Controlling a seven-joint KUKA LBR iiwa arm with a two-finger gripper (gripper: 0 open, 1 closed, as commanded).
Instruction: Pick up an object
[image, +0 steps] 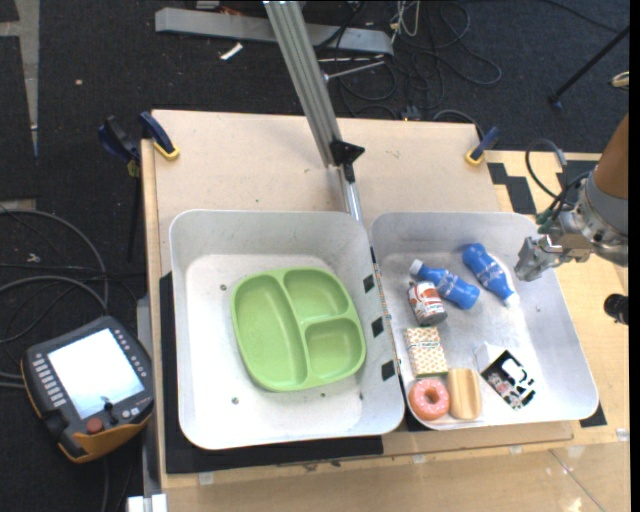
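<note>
The right bin (560, 330) holds two blue bottles (447, 283) (488, 270), a small can with a red label (428, 301), a patterned box (427, 351), a pink doughnut (431, 398), a tan bread piece (464, 392) and a black-and-white packet (509, 378). My gripper (530, 262) hangs at the bin's far right side, just right of the nearer blue bottle, and nothing shows between its fingers.
A green divided plate (297, 326) lies in the left bin (200, 290). A slanted metal pole (312, 85) stands behind the bins. Clamps (160, 138) (481, 145) sit at the bench's back corners. A teach pendant (85, 385) rests at the left.
</note>
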